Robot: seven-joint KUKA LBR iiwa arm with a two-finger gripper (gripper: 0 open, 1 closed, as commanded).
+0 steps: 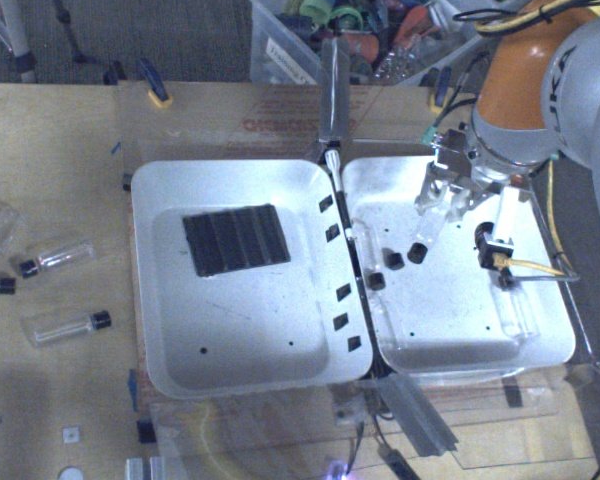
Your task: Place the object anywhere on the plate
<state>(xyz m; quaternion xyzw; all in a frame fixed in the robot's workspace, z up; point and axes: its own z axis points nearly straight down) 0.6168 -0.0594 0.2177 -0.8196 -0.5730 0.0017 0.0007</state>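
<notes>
Gripper (448,206) hangs over the back half of the right bin (563,340), with the grey arm (580,88) and its orange band (520,63) coming in from the right; whether the pincer is wide or narrow, I cannot tell, as the glare on the white floor washes it out.

Just under it a clear vial (426,230) slants down and to the left, its black cap at the low end near the bin's middle; its upper end runs right up to the gripper, but I cannot say if it is clamped or only lying beneath.

Two small dark pieces (391,260) sit just left of that cap, one nearer the dividing wall; a second clear vial (516,314) lies along the right side of the same bin.

Over in the left bin (145,268), the plate (235,238) is a dark ribbed rectangle lying flat in the back half, a little askew; it is well apart from the slanting vial, with the wall between the bins in between.

On the bench (50,128) to the far left lie loose vials (70,325) with black caps; a crate of coloured oddments (380,8) stands behind the bins.
</notes>
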